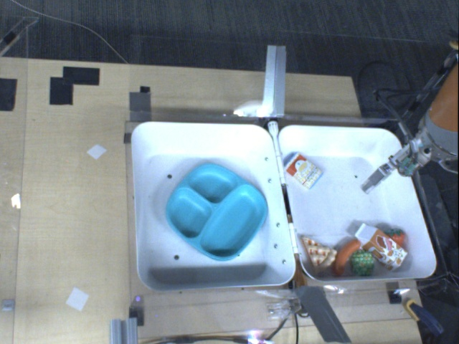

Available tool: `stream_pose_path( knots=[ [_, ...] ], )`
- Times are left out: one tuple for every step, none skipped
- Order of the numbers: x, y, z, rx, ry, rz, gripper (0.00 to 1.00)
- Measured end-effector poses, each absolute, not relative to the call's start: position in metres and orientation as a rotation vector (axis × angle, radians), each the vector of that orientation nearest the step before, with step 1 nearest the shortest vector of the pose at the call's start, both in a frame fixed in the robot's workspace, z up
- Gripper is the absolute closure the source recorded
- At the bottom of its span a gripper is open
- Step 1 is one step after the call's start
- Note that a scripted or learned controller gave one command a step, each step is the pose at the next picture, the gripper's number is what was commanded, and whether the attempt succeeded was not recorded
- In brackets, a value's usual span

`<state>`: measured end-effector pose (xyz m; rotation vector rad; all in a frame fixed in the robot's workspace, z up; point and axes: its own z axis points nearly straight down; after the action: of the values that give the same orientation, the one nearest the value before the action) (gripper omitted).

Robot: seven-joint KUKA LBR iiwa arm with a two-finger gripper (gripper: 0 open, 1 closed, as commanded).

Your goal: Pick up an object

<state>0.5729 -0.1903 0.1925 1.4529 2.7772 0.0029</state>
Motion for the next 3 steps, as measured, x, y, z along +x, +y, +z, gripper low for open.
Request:
stream_pose_path(
  knots=[
    [0.505,-0.206,0.103,1.459,2.778,0.002,0.00],
    [0.488,-0.173,0.099,1.322,2.845,0.002,0.00],
    [0.489,-0.167,0.114,1.225,2.886,0.002,0.00]
  ],
)
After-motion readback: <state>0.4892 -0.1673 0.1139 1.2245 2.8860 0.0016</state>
